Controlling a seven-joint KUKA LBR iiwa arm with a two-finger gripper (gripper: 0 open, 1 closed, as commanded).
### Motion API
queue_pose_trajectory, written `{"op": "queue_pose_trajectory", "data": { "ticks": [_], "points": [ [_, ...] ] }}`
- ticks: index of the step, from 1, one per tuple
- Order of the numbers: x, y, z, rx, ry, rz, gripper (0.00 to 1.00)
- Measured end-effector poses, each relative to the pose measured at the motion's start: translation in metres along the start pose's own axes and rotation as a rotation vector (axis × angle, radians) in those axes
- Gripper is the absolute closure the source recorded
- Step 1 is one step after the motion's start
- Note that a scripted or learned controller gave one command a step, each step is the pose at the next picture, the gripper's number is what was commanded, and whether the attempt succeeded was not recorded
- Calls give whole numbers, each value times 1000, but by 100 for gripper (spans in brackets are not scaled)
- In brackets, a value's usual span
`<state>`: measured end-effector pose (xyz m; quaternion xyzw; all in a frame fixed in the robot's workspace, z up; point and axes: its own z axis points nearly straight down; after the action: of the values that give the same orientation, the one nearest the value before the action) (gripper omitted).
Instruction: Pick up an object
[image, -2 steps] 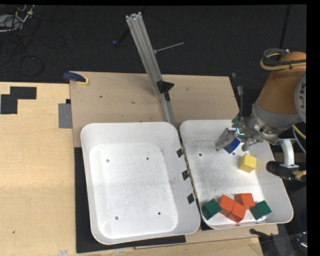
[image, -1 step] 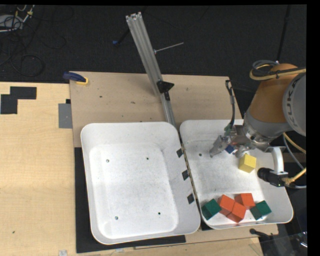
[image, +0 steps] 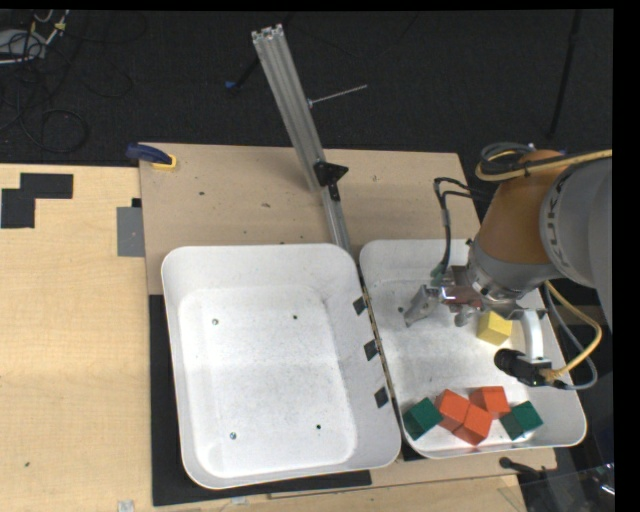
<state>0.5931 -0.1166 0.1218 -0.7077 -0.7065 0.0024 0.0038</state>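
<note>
1. The grey arm (image: 560, 225) with its orange band reaches in from the right and hangs over the right bin (image: 400, 262).
2. The gripper (image: 440, 300) sits low over the middle of that bin, its metal parts pointing left toward the bin's bare floor.
3. Whether its fingers are apart or together cannot be told; they are small and partly lost against the wrist.
4. A yellow block (image: 494, 328) lies just beside the gripper's right side, under the wrist; whether it touches the gripper cannot be told, and it is not seen between the fingers.
5. A cluster of blocks sits at the near edge of the right bin: a green block (image: 422, 416) on the left, an orange block (image: 455, 407) next to it, a second orange block (image: 491, 399) further right, a third orange block (image: 476, 426) nearest the rim, and a second green block (image: 521, 419) on the right.
6. These five lie close together, several touching, well apart from the gripper.
7. The left bin (image: 180, 270) stands beside the right one, their rims meeting along black clips.
8. A slanted metal rail (image: 295, 110) rises from the far side of the wooden bench (image: 230, 190).
</note>
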Motion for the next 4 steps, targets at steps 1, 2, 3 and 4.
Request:
{"op": "queue_pose_trajectory", "data": {
  "ticks": [1,2,3,4],
  "points": [
    [1,1,30,-7,-1,2,0],
    [-1,1,20,-6,0,9,100],
    [7,0,-26,-9,-1,-6,100],
    [4,10,-76,-12,-3,-2,100]
  ]
}}
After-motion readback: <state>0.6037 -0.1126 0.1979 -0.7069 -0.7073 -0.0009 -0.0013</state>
